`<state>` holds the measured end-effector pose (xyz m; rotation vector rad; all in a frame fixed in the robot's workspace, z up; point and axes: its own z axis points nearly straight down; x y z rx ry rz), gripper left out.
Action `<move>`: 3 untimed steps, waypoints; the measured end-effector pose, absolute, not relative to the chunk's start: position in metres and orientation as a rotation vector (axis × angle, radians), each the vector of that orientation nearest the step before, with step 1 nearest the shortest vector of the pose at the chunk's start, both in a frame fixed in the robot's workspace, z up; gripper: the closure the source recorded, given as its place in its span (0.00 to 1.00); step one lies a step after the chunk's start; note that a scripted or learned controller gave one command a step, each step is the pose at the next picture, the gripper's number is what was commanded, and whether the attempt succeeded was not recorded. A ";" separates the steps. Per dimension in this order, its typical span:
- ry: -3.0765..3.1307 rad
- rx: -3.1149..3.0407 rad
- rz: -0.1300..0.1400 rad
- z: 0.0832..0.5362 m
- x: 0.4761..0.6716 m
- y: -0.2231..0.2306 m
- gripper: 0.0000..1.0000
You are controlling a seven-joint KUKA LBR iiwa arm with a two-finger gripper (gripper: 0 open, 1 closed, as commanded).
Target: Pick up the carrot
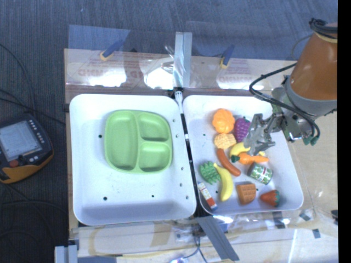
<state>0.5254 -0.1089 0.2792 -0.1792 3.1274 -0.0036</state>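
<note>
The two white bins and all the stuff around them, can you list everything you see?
Bins: 2, white, side by side.
Divided plate: 1, green, left bin.
Orange: 1, orange, right bin top.
Grapes: 1 bunch, purple, beside orange.
Carrot: 1, orange, under gripper.
Sausage: 1, red-brown, right bin middle.
Banana: 1, yellow, right bin.
Can: 1, green, below carrot.
Strawberry: 1, red, right bin corner.
Handheld controller: 1, black and orange, floor left.
Gripper: 1, grey, over right bin.

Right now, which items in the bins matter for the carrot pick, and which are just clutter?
Belongs to the job:
carrot
gripper, directly above the carrot
right bin

Just lying about:
green divided plate in the left bin
orange
grapes
corn
hot dog
banana
can
strawberry
</note>
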 end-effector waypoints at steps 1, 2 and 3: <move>3.127 0.199 -0.007 0.387 0.506 -0.212 1.00; 3.148 -0.046 0.005 0.261 0.483 -0.223 1.00; 3.142 -0.047 0.000 0.264 0.484 -0.223 0.00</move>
